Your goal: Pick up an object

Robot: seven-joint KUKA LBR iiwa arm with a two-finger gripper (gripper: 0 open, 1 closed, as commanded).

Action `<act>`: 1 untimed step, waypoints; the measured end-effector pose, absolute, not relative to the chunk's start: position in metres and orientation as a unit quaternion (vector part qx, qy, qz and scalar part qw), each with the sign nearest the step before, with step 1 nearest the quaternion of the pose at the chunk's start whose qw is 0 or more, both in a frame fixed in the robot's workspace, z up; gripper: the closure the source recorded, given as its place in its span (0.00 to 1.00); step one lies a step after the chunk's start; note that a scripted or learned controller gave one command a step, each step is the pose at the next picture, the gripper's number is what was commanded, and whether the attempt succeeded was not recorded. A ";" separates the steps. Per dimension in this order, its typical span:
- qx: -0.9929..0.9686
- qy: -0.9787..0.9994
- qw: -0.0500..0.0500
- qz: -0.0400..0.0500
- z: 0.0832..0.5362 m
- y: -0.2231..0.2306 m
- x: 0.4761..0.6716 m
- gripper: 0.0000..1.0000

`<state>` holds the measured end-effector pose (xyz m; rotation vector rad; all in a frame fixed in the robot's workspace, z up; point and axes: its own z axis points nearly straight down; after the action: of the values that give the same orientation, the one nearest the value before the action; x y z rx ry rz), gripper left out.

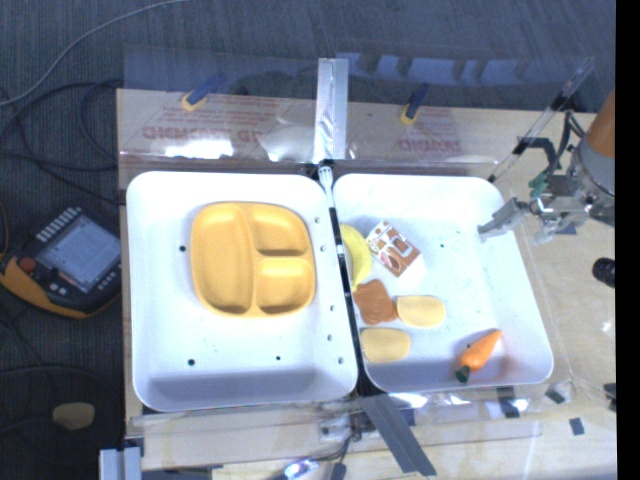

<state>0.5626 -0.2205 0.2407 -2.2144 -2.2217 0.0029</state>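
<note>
The right bin (pixel 520 298) holds several toy foods. A yellow banana (pixel 352 253) lies along its left wall, with a white and brown packet (pixel 392 250) beside it. Below them sit a brown slice (pixel 375 303) and two pale yellow ovals (pixel 421 311) (pixel 385 344). An orange carrot (pixel 478 353) lies near the front right corner. My gripper (pixel 525 226) hovers over the bin's upper right rim, well apart from the foods. It is open, with nothing between its fingers (pixel 497 223).
The left bin (pixel 150 298) carries a yellow divided tray (pixel 252 258). A metal bar (pixel 331 98) stands behind the seam between the bins. A hand-held control unit (pixel 70 258) and cables lie on the floor to the left.
</note>
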 end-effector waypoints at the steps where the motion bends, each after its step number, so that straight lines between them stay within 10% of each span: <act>1: -0.663 -0.748 0.002 0.001 0.194 -0.139 0.598 0.00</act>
<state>0.5979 -0.1392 0.1943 -2.0817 -2.3474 0.0040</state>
